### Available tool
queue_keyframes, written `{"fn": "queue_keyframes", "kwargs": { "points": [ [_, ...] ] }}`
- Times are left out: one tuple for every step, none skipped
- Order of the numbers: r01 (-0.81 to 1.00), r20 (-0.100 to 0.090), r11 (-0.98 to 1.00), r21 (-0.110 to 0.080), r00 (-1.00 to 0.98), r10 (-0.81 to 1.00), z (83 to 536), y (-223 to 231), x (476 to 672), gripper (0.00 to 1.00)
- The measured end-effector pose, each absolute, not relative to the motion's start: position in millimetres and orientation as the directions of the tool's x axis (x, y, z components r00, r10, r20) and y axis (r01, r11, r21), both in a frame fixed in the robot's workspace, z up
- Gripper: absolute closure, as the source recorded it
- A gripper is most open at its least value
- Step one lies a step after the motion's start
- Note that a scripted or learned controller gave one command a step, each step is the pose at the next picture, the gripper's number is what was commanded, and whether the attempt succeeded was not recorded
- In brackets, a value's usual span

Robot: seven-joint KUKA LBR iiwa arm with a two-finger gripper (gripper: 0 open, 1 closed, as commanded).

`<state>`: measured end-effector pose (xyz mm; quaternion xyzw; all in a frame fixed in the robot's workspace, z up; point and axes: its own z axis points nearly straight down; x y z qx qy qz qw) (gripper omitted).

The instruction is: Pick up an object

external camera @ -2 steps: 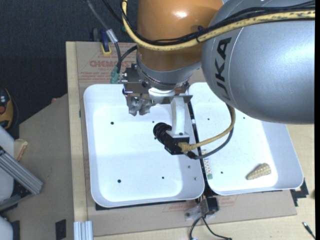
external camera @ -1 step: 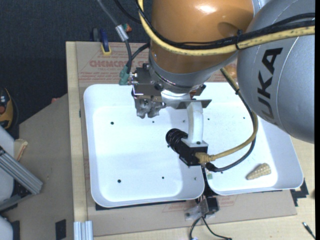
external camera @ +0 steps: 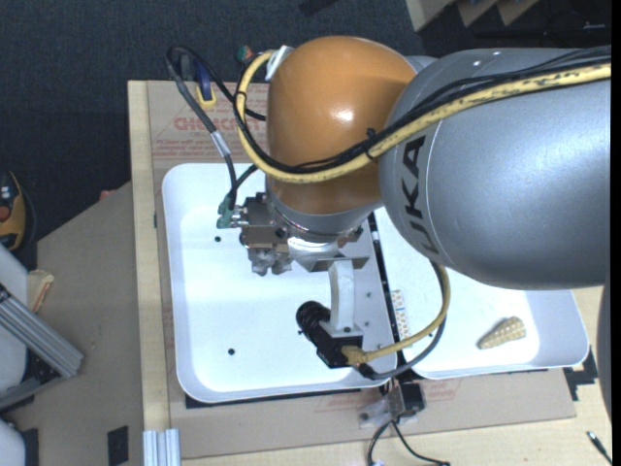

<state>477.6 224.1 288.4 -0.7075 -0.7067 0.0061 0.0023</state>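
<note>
Counter: brown board with faded red print, carrying both bins.
Left bin: shallow and white, its floor mostly bare. One dark speck lies near the front wall, too small to identify.
Right bin: shallow and white, touching the left bin along a dark seam. The arm covers most of it, and the near right corner is open to view.
Arm: grey, reaching in from the right across the right bin. Its orange band sits over the back half of the left bin.
Gripper: under the orange band, pointed down over the back middle of the left bin. Seen from above, so whether it is wide or narrow cannot be told. Nothing is seen held.
Ridged cone: tan and tapered, lying on its side on the right bin floor near the front right corner. It is well apart from the gripper and touches no wall.
</note>
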Motion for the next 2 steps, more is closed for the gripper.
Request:
{"fn": "queue_keyframes", "kwargs": {
  "points": [
    [1.0, 0.006, 0.001, 0.011, -0.001, 1.0, 392, 225, 480.2, 1.0],
    [1.0, -0.005, -0.003, -0.009, 0.003, 1.0, 261, 223, 535.8, 1.0]
  ]
}}
